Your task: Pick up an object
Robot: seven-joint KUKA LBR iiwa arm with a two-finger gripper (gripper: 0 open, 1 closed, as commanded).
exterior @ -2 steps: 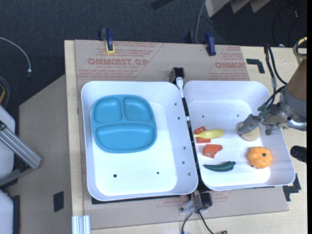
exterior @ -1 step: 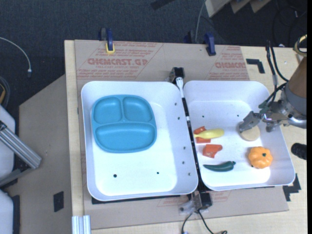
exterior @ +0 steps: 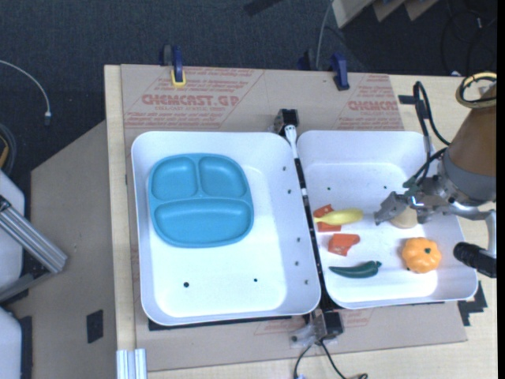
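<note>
white plastic makes up both shallow bins on the bench, and the split seems deliberate: the left bin carries a blue divided plate as a likely set-down spot, while the right bin gathers the loose toy food so the arm, coming in from the right, has everything close. lying there are a yellow piece with a small red bit touching its left end, a red chunk just below, a dark green pepper near the front wall, and an orange pumpkin-like piece towards the right. the gripper is low in that bin, fingers angled leftward, just above a pale rounded object that peeks out beneath it. at this slant and size i cannot tell how far apart the jaws stand, nor whether they touch the pale object, which looks like the nearest candidate; nothing is visibly held, so the pick seems not yet made.
</note>
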